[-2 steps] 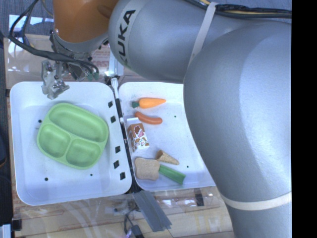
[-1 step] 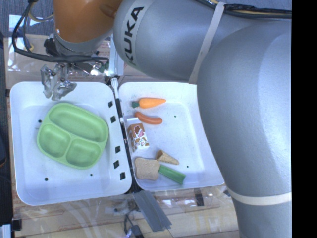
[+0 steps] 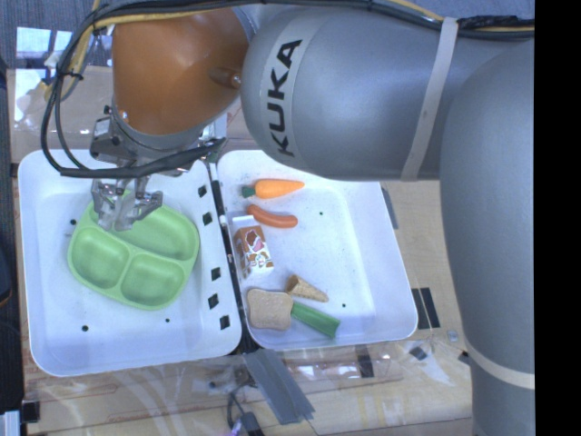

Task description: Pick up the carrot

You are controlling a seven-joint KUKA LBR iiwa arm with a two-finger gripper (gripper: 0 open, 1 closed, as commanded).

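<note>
**Gripper stands over the wrong bin; carrot lies across the divider to its right**

Left bin (image 3: 45,271): a green divided plate (image 3: 134,257) lies in its upper middle. The gripper (image 3: 124,209) hangs directly above the plate's upper left compartment, its metal fingertips (image 3: 113,216) close to or touching the plate rim. Whether the jaws are spread or closed cannot be told from this angle; nothing is seen between them.

Right bin (image 3: 381,280): the carrot (image 3: 275,189) lies near the upper left corner, just past the wall shared by the two bins. Its long axis runs nearly level across the view, green stem end toward the divider, orange tip pointing right. Just below it, nearly parallel and apart by a narrow gap, lies a sausage (image 3: 271,217). Further down sit a small printed packet (image 3: 253,249), a bread slice (image 3: 269,310), a tan wedge (image 3: 307,289) and a green stick (image 3: 315,319).

Finding: the carrot lies to the right of the gripper and slightly higher in the view. In my judgement the approach calls for a sideways crossing of the divider, then a closing direction across the carrot's short width. Risk: the sausage alongside could be caught instead.
</note>
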